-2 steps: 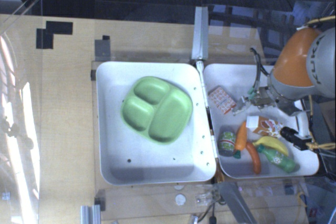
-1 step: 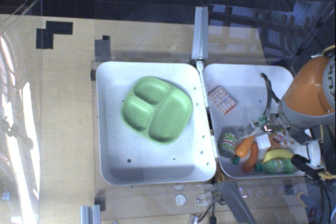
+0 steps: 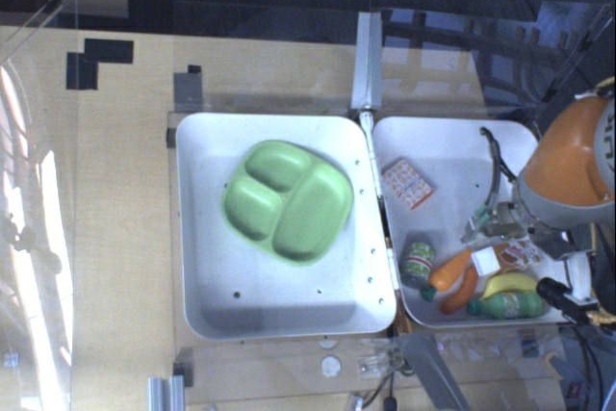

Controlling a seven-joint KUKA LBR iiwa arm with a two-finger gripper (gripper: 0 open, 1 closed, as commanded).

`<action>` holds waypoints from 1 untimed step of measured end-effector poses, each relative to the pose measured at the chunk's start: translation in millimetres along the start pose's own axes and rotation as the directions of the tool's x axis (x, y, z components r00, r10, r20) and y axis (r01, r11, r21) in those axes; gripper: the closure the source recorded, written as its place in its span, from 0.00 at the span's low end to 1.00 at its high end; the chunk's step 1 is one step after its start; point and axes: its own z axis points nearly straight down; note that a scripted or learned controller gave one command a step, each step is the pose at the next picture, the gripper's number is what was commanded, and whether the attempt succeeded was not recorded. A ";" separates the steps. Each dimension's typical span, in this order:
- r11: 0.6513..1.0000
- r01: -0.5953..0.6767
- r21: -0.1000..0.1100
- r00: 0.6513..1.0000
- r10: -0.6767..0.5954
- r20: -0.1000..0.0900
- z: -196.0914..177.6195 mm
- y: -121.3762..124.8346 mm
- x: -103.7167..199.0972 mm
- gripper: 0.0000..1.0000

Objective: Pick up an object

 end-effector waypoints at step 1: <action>1.000 0.000 0.000 1.000 0.000 0.000 0.0 -0.1 -0.1 0.00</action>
